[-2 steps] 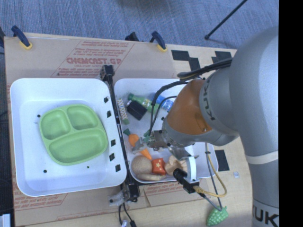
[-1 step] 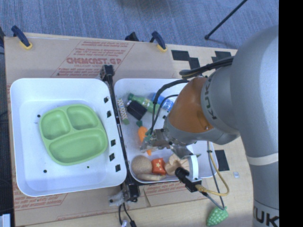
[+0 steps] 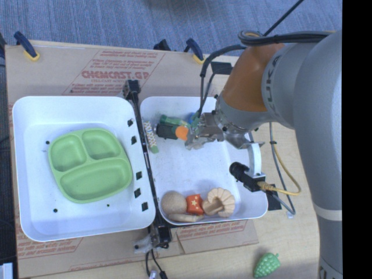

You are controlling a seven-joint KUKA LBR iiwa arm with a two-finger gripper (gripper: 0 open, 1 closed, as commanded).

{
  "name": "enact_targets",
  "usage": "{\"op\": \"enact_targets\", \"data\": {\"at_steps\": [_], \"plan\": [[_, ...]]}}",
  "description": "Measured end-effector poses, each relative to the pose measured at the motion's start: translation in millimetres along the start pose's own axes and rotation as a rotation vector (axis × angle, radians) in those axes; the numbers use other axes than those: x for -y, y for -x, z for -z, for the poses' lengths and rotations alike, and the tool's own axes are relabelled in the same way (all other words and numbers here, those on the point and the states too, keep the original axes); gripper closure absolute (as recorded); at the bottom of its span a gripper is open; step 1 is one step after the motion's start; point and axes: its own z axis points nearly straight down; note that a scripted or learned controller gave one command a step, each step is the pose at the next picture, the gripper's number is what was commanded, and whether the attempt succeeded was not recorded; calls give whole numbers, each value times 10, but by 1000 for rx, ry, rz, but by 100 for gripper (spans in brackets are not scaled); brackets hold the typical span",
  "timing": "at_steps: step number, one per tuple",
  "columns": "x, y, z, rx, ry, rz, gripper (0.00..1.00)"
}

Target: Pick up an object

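1. At about twelve o'clock in the right bin (image 3: 174,173), a dark green and black toy with an orange tip (image 3: 172,129) lies flat, its orange end pointing to three o'clock and just beside the hand (image 3: 196,137). It looks like the nearest thing to pick.
2. Whether the hand is wide or narrow I cannot tell; the arm's bulk and cabling cover much of it, and nothing shows between its fingers.
3. Risk, as I judge it: the hand stands at the toy's end, not over its middle, so a close there may only nudge it toward nine o'clock, against the striped stick (image 3: 151,136) by the bin's wall.
4. A second risk: the toy lies near the far wall, so a low approach could strike the rim.
5. At six o'clock in that bin sit a tan rounded piece (image 3: 172,202), a red block (image 3: 194,203) and a mushroom-shaped toy (image 3: 220,201), well apart from the hand.
6. The left bin (image 3: 29,156) holds a green divided plate (image 3: 90,164).
7. Both bins rest on cardboard over the desk (image 3: 290,237); a green bumpy toy (image 3: 266,265) lies at five o'clock, blue carpet beyond.
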Motion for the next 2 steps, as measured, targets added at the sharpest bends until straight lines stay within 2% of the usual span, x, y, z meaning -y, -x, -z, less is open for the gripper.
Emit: {"op": "enact_targets", "data": {"at_steps": [1, 2], "plan": [[2, -1, -5, 0, -1, 0, 0], [49, 31, -1156, 0, -3, 0, 0]]}}
